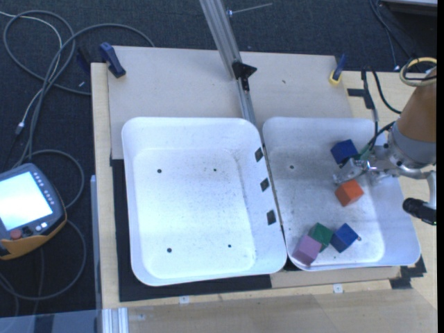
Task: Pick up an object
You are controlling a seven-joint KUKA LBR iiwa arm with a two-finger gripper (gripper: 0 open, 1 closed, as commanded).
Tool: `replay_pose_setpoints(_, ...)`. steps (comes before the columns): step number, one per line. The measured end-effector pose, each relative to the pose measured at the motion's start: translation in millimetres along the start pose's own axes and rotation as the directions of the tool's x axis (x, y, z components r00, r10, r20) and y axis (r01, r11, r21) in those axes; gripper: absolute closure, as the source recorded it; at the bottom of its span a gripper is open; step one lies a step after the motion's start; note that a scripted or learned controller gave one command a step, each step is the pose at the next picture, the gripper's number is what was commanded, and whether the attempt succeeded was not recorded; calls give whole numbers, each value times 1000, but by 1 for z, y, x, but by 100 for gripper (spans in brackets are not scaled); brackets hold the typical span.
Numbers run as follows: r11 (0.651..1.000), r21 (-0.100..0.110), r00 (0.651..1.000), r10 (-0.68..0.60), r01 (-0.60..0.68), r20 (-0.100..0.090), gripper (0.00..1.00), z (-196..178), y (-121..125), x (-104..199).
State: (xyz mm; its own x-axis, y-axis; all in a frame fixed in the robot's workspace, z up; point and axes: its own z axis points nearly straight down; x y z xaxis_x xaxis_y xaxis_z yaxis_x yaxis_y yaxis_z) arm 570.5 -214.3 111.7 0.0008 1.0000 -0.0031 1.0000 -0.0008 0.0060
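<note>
Several small blocks lie in the right bin (291,144). An orange block (349,192) sits near the bin's middle right, and a blue block (343,150) lies just above it. My gripper (352,174) hangs over the gap between these two, close above the orange block's upper edge. Nothing shows as lifted. Near the bin's front edge a green block (320,232), a second blue block (344,237) and a purple block (306,249) are clustered together.
The left bin (139,137) lies beside the right one. A slanted metal pole (223,37) rises from between the bins at the back. The arm's orange band (422,113) stands at the right edge, with cables behind it.
</note>
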Motion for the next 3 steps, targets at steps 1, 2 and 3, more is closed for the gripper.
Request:
replay_pose_setpoints(1,1000,11,1000,-1,1,-6,0,12,-22,20)
replay_pose_setpoints(2,1000,5,1000,-2,2,-5,100,1,-20,20)
replay_pose_setpoints(3,1000,2,1000,-11,11,-7,100,13,29,108)
